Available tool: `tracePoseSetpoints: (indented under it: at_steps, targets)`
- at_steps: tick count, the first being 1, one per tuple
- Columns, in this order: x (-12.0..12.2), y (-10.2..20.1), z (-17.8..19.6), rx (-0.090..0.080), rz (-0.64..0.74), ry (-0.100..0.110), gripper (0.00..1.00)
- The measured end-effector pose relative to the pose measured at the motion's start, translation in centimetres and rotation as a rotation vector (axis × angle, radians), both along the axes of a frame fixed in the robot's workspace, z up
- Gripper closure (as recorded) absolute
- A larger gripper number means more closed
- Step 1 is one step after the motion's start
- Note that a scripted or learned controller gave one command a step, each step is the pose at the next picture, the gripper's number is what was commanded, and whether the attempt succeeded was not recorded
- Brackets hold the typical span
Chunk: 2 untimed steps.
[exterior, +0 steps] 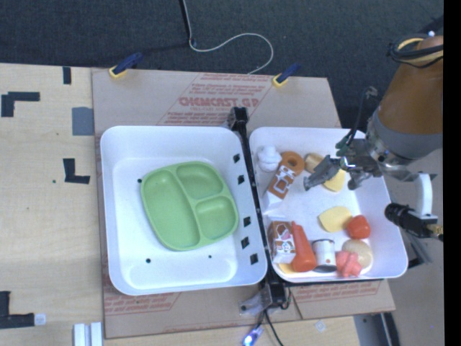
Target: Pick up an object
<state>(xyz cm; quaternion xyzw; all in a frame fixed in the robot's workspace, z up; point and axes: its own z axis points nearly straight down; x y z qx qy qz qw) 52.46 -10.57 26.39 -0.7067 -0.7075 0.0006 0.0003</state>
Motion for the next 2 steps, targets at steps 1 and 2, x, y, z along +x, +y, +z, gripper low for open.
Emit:
tracePoseSetpoints:
  at_steps: [1,2]
  targets:
    - [-4.3,8.0,1.6,0.003,0.006,0.003,0.00]
    - [-4.3,16.8,-4.3,0.002,0.008,0.007,0.00]
